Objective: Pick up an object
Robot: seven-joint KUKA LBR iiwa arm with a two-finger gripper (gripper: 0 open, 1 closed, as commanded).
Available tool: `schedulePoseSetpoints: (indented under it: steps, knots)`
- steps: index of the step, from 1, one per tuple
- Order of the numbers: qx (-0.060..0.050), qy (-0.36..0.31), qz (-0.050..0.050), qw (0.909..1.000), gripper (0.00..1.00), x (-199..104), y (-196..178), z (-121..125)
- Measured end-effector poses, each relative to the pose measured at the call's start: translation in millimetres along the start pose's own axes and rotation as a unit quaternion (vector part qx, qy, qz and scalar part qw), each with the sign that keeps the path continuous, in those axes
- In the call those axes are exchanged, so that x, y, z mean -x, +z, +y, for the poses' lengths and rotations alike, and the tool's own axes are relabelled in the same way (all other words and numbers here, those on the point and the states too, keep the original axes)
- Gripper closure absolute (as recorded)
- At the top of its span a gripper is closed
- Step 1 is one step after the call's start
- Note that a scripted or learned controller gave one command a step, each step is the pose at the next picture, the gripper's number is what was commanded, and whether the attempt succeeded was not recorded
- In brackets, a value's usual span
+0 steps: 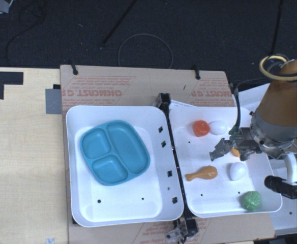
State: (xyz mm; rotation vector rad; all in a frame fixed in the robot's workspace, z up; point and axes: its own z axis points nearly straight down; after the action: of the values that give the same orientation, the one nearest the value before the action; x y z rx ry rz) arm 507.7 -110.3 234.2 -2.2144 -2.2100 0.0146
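- We see some small toys in the right bin (199,207): a white egg (236,171), a tan drumstick (203,174), a red tomato (201,128), another white egg (218,127) just beside it, and a green bumpy ball (250,200) near the front corner
- A tiny bit of something orange (235,152) peeks out right by the gripper (224,150), and we cannot tell what it is
- The gripper hangs low over the middle of the right bin, between the two eggs, and we cannot tell what its tips are doing
- We think the near egg could roll away if it gets bumped, because it is round and smooth
- We think the gripper could close on nothing, because the toys lie apart from it
- The left bin (113,210) holds a blue tray (115,151) with three parts
- The cardboard (138,88) under the bins has red letters, turned away from us, too hard to read for sure
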Motion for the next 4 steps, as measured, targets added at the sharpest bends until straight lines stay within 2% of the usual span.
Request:
schedulePoseSetpoints:
  steps: [1, 3, 4]
  knots:
    - [0.006, -0.001, -0.001, 1.0, 0.0, 0, -6, 2]
    - [0.003, -0.001, 0.0, 1.0, 0.0, -4, 123, 4]
    - [0.008, -0.001, 0.001, 1.0, 0.0, -6, 143, 6]
